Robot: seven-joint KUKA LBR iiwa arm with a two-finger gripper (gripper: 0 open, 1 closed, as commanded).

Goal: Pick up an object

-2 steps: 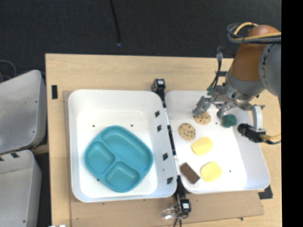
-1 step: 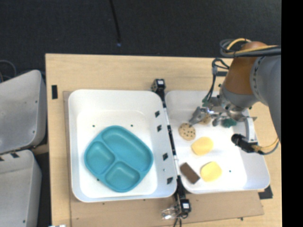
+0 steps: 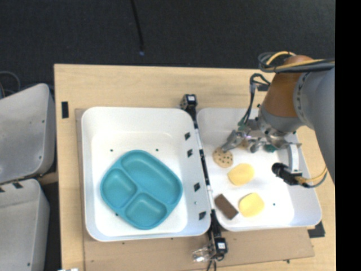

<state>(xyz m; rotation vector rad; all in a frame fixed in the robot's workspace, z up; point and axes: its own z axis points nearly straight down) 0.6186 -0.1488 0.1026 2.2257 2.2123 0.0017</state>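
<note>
My gripper [image 3: 241, 145] hangs over the upper part of the right bin [image 3: 307, 210], open, with nothing between its fingers. Its left finger [image 3: 229, 146] ends just above a round speckled cookie [image 3: 223, 158] near the bin's left wall. Below the cookie lie a yellow lump [image 3: 241, 174], then a second yellow lump [image 3: 251, 204]. A dark brown bar [image 3: 227, 206] rests beside that second lump at the bin's lower left. The grey arm with its orange band [image 3: 285, 89] comes in from the upper right.
A teal divided plate [image 3: 141, 189] lies in the left bin [image 3: 93, 123]. The ridge between the bins [image 3: 198, 162] carries small black clips. A black cable fitting [image 3: 284, 173] hangs by the right bin's right side. Wooden bench [image 3: 130, 83] surrounds both bins.
</note>
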